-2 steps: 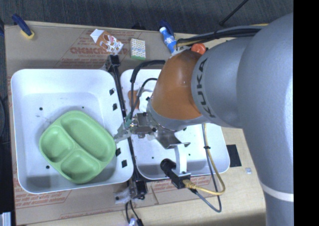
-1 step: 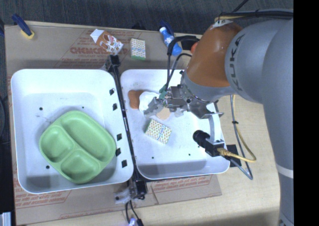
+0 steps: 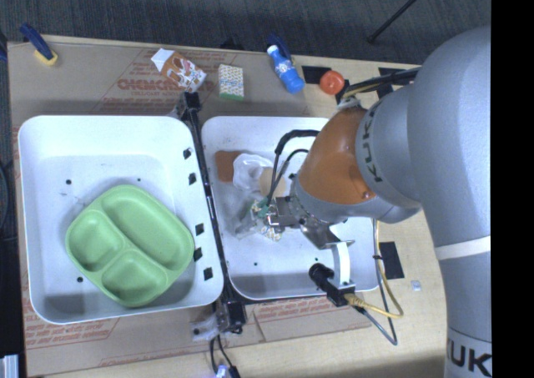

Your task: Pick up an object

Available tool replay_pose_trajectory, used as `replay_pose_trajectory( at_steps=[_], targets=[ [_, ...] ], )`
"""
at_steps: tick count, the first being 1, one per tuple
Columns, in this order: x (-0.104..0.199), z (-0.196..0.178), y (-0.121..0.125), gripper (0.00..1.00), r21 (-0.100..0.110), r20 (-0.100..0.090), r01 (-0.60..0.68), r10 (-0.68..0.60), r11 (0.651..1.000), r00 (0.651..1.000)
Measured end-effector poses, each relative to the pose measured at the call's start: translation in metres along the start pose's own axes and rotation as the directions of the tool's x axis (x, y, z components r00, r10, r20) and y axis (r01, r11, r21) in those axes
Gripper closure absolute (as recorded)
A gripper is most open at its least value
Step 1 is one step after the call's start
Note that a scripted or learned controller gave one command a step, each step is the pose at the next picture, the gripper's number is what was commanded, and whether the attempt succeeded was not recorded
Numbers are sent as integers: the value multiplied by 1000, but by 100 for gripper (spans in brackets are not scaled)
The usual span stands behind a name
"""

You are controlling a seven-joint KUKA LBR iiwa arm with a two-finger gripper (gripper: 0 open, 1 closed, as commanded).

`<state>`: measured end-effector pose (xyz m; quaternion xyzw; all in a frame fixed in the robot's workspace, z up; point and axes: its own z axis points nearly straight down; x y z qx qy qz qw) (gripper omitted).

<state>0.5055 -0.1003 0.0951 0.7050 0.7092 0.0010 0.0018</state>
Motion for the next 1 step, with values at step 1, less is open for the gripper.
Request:
replay_pose_trajectory(
  at_steps=[1],
  targets=[
    [-3, -11, 1, 100, -4, 7, 2, -2, 1000, 1000]
  ],
)
